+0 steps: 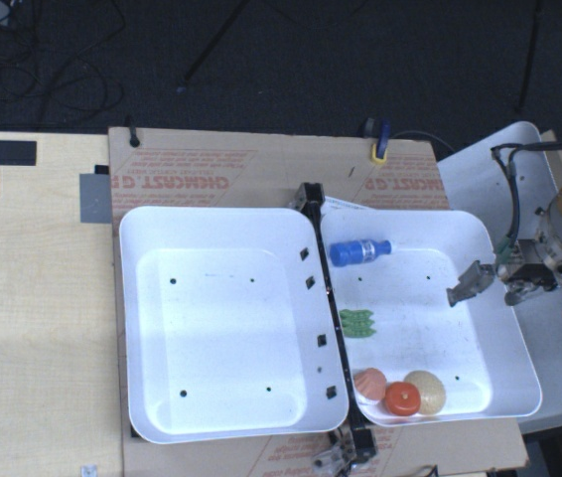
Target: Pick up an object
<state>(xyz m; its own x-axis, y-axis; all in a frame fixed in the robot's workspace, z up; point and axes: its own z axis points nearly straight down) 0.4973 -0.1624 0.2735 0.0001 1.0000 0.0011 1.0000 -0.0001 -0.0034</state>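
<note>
In the right bin (504,366) a blue bottle (359,252) lies on its side near the far left corner. A small green object (357,323) rests by the left wall. At the near edge a pink piece (369,383), a red round piece (402,398) and a tan round piece (427,391) sit close together. My gripper (494,286) hovers over the bin's right side, well apart from all of them. It is open, with one dark finger (469,284) pointing left, and nothing lies between the fingers.
The left bin (132,266) sits beside the right one, with a black divider strip (326,306) between them. Both rest on a cardboard sheet (211,172). Cables (507,182) hang near the arm at the right.
</note>
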